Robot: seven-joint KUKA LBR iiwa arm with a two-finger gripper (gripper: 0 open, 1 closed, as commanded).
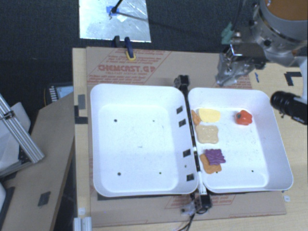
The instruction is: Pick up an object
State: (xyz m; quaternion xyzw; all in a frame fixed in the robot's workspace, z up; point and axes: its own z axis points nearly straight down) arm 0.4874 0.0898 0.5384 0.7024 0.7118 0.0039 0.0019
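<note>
gripper (230, 76): hanging over the far rim of the right bin (269, 143). Honestly can't tell how wide it's open, too blurry, and I see nothing caught in it.
purple piece (214, 156): nearest of the lot, lying on an orange piece (210, 165), close to the divider.
tan slice (208, 134): next back, with the yellow piece (210, 115) just behind it, edges touching.
red-orange toy (243, 117): alone, well apart from the others.
my pick: I'd go for the red one. Nothing crowds it, so come straight down, centred on it, and close before lifting.
</note>
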